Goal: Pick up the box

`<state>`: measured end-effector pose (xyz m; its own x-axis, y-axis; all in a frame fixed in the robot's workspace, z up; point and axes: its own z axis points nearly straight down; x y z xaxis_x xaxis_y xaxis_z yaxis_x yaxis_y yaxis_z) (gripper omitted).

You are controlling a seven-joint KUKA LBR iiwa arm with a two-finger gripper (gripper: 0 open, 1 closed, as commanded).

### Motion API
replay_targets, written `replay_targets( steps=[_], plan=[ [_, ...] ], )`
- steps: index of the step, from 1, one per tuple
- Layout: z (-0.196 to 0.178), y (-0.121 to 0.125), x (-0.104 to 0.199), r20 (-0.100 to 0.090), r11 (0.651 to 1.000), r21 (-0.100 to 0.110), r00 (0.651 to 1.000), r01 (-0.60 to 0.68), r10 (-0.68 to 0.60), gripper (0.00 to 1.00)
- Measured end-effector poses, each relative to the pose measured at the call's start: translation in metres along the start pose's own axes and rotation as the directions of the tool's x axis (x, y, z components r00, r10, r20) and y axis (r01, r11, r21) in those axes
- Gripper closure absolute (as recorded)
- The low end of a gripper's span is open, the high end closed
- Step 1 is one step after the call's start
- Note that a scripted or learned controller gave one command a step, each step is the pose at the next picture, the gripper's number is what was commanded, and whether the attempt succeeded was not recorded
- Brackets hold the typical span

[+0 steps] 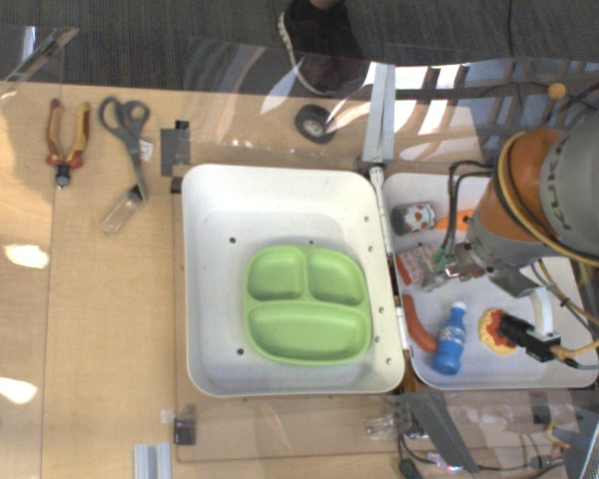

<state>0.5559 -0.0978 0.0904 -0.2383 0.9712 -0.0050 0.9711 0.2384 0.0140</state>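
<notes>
Reaching in over the right bin (569, 377), the grey arm (569, 188) with its orange band hides much of that bin's far half; the tool (449, 263) sits low at the arm's end, close to the bin's left wall, and whether it is open, closed or gripping anything cannot be told from this slanted view; a small reddish box (416, 264) lies flat on the bin floor just left of the tool, against the left wall; a small can (416, 217) stands farther back from the box; a red elongated item (419, 329) and a blue bottle (450, 339) lie nearer the front of the bin; a yellow-and-red toy (493, 329) rests right of the bottle; left of this bin, the left bin (210, 267) holds a green divided plate (307, 301); pliers (66, 140) and scissors (128, 138) lie on the tabletop (80, 317) farther left.
</notes>
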Motion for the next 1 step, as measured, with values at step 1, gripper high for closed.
replay_targets(
  steps=[1],
  plan=[
    [0.0007, 0.0419, -0.0024, 0.002, 0.999, -0.001, 0.999, 0.053, -0.053, 0.0]
  ],
)
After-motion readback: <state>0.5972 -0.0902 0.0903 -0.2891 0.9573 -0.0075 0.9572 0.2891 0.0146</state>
